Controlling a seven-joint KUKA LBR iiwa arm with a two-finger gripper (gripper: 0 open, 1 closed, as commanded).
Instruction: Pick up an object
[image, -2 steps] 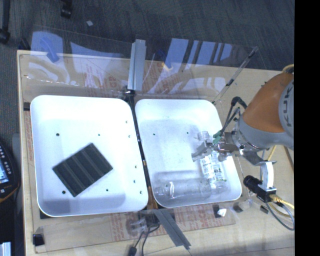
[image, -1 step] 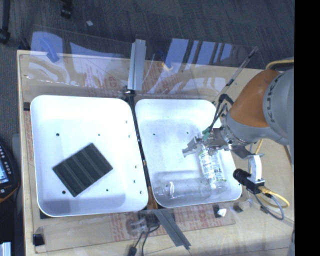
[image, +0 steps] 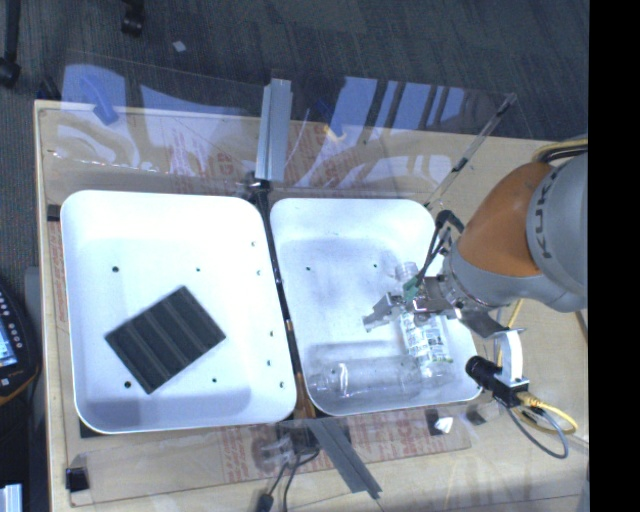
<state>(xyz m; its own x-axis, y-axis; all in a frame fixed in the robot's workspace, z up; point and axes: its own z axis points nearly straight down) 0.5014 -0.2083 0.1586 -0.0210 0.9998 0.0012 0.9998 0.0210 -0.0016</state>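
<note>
Grasp attempt under way in the right bin (image: 330, 235).
Tool (image: 408, 305) sits low against the small clear bottle (image: 425, 340) (finger spread impossible to tell); next move needs a firm closure, then a straight lift.

The gripper (image: 400, 305) is hovering over clear bottles (image: 425, 340) in the right bin (image: 330, 250); a dark slab (image: 165, 338) is lying in the left bin (image: 150, 230).

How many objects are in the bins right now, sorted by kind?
Clear plastic bottles: 2, an upright bottle under the gripper and a lying bottle, both in the right bin.
Dark ribbed pad: 1, in the left bin.
Total: 3.
</note>
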